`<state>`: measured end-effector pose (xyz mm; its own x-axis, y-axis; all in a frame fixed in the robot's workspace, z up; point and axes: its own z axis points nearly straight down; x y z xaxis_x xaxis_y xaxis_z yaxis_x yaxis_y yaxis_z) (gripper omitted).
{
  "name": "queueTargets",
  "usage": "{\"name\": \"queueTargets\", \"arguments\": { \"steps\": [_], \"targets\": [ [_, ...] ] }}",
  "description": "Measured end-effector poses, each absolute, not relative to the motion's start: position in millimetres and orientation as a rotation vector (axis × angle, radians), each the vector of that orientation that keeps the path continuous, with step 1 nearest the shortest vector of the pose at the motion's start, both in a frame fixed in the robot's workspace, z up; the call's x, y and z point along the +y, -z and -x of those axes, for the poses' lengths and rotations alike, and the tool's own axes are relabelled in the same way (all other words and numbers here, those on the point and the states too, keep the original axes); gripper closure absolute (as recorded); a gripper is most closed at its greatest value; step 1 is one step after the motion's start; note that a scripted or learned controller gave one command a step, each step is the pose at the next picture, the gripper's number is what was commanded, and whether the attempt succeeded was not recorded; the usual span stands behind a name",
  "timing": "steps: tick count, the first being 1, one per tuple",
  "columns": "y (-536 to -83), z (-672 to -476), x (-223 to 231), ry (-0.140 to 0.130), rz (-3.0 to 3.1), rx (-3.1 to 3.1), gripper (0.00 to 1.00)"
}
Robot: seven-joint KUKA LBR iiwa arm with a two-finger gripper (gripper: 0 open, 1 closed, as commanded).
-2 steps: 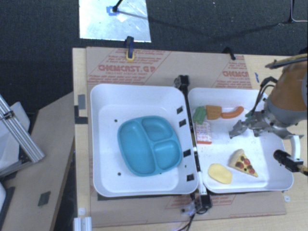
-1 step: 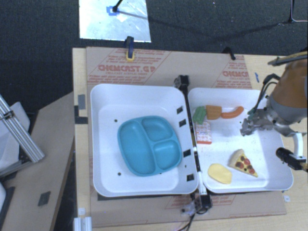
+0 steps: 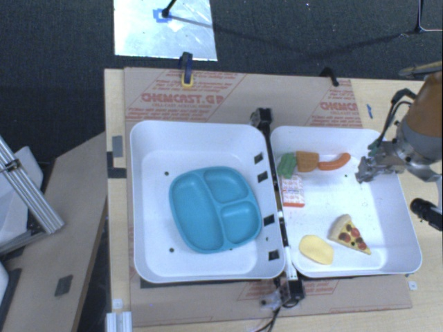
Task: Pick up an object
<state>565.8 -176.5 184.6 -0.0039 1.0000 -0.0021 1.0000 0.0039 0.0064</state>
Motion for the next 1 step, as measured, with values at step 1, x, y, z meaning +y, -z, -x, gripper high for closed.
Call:
{"name": "queueTargets", "arguments": {
  "steps": [1],
  "targets": [
    [-247.6, -570.2, -170.9, -0.007, -2.21, 2.222, 1.0]
  ]
}}
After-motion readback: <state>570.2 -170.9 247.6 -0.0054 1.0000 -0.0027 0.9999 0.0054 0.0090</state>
